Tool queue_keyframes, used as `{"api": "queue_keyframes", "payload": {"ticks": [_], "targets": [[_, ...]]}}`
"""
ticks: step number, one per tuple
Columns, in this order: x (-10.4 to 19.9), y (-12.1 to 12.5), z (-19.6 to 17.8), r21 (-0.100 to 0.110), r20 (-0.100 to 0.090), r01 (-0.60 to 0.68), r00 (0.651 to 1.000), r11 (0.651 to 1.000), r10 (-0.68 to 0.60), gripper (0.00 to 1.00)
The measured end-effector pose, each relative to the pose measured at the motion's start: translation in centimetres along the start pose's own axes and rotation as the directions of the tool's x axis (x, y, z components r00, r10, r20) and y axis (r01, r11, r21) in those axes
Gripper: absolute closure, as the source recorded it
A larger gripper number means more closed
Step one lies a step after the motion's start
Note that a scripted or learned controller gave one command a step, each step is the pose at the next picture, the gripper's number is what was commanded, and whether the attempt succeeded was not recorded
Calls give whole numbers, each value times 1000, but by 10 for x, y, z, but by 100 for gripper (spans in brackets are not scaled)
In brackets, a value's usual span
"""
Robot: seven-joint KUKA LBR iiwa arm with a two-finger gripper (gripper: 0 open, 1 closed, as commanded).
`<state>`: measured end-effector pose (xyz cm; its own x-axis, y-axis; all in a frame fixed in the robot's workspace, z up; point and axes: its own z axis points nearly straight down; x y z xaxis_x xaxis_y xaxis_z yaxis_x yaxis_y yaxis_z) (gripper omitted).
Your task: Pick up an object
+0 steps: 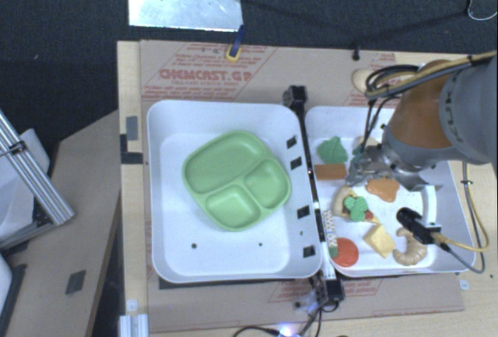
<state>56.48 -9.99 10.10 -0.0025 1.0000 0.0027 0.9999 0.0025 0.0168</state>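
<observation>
Several toy foods (366,211) under gripper (362,172) at frame right, approach step, grip state unreadable; next needs descent onto one piece, e.g. orange piece (383,189).

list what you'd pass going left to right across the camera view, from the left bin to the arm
left white bin → green divided plate → black divider between the bins → green leafy toy food → orange toy piece → grey arm with orange band
</observation>
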Motion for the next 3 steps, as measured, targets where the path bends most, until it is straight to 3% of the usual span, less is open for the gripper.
{"api": "queue_keyframes", "payload": {"ticks": [2, 3], "targets": [[14, 15, -115, 9, 3, 4, 1000, 1000, -4, 100], [14, 16, -123, 14, 3, 3, 1000, 1000, -3, 100]]}}
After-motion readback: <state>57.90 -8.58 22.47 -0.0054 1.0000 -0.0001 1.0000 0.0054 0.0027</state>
